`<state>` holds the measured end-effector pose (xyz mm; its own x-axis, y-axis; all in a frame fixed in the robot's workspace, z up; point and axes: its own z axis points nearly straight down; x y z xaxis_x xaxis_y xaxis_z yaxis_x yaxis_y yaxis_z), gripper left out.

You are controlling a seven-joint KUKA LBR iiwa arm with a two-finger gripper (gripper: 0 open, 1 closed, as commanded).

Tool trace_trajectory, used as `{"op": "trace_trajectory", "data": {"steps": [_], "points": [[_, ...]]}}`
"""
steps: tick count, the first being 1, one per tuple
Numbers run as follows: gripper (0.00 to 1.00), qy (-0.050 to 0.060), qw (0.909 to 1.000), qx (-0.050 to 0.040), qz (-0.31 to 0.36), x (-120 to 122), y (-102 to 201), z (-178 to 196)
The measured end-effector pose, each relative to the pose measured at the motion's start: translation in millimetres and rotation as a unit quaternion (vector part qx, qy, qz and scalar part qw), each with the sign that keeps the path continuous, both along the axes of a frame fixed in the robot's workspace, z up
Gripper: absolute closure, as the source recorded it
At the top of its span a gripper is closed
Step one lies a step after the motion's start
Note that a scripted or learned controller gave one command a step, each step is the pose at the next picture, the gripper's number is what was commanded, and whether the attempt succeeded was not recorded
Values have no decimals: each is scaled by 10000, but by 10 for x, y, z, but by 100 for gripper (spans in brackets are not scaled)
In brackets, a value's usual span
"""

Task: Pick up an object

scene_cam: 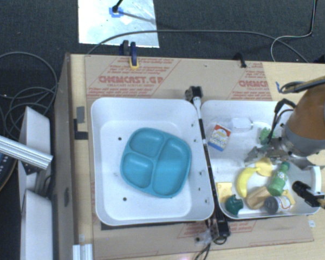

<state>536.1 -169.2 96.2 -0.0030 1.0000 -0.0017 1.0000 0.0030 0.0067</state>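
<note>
Dark carpet surrounds a cardboard-covered tabletop (151, 75) that carries two shallow white bins side by side. The right bin (233, 118) holds the clutter of objects to pick from. A yellow banana (245, 181) lies near its middle front, curved, with a paler yellow piece (264, 168) just beside its upper end. A green bottle (278, 180) stands or leans just right of the banana; its cap end points up toward the arm, and its exact tilt is hard to read. Below these sit a tan lump (255, 197), a dark teal rounded thing (234, 204), a grey round piece (270, 204) and a small labelled item (283, 202), all packed close along the front wall, their outlines blurring into one another. A small red, white and blue carton (219, 136) lies apart toward the bin's left wall, and a clear, nearly invisible object (241, 124) rests behind it.

The claw (266, 151) reaches down over the pile just above the banana's upper end; its tips merge with a green scrap (266, 134) and the objects beneath, so I cannot tell whether it is apart, together or gripping anything. The arm (309, 118), orange-banded, is cut off at the right.

The left bin (111, 118) holds a blue divided plate (155, 162). Cables (11, 91) trail across the carpet at the left.
</note>
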Motion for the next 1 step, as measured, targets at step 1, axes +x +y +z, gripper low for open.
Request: {"op": "trace_trajectory", "data": {"steps": [1], "points": [[0,27,10000,9,-9,-358,344,-91]]}}
